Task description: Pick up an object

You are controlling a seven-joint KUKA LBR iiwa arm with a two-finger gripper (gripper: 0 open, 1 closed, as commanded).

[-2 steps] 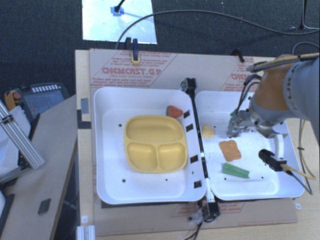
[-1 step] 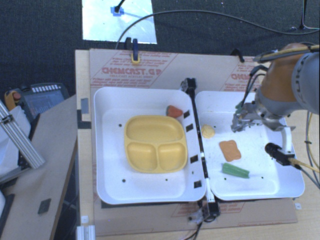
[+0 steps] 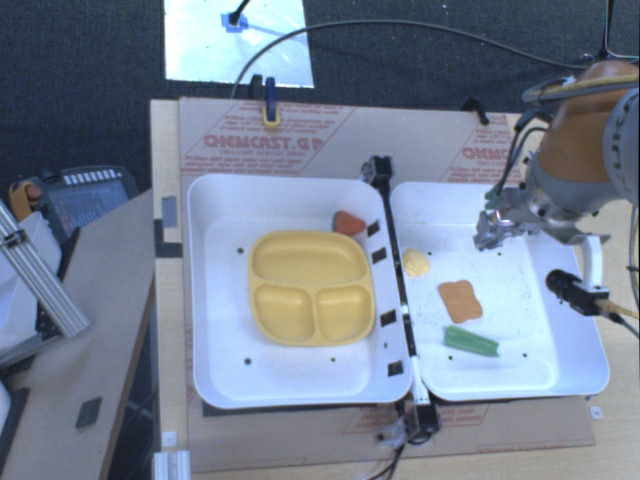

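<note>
My gripper hangs over the back part of the right bin, at the end of the grey and orange arm coming in from the right. Nothing shows between its fingertips. Below it and to the left lie a small pale yellow piece, an orange slab and a green stick, all on the right bin's floor and apart from the gripper. A small red-orange object rests in the left bin by its back right corner.
A yellow compartment tray sits in the middle of the left bin. A black clip divider runs between the bins. A black fitting sticks into the right bin from its right side.
</note>
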